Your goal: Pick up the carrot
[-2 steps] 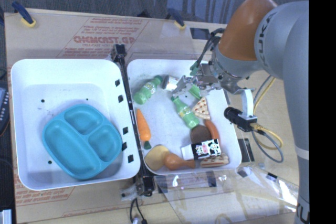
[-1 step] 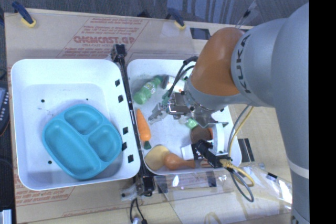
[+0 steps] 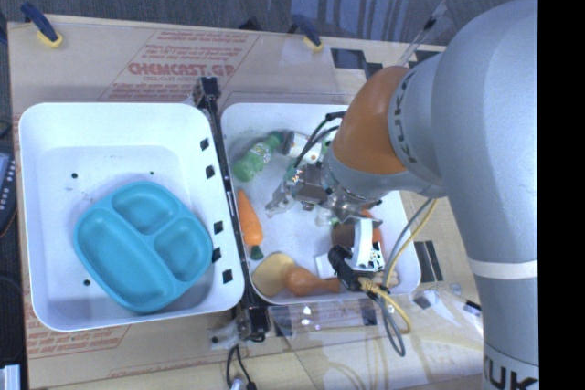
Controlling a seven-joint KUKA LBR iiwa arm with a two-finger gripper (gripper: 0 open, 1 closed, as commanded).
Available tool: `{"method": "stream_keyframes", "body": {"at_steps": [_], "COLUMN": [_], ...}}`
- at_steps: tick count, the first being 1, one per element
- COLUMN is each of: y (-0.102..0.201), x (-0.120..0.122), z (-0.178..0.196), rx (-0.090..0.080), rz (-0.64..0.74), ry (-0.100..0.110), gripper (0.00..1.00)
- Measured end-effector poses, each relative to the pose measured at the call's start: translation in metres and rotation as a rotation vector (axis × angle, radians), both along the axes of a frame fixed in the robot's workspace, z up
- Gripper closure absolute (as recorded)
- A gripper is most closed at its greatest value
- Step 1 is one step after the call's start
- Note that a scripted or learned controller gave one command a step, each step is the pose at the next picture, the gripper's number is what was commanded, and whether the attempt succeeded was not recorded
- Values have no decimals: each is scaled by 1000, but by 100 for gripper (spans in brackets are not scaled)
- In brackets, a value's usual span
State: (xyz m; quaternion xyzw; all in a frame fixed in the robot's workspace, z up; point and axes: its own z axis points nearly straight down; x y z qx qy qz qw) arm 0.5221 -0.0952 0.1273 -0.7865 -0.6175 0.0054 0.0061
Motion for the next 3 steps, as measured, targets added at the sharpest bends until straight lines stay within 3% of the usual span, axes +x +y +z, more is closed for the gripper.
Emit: {"method": "stream_keyframes", "body": {"at_steps": [1,2,3], "y": [1,2,10], "x": [-26,-26,-44], "z": [-36,-27,124], "rx": [-3,-1,-2], "rz": [-218,-209,-431], "ry": [-6,-2,-13], "gripper": [0,100,100]}}
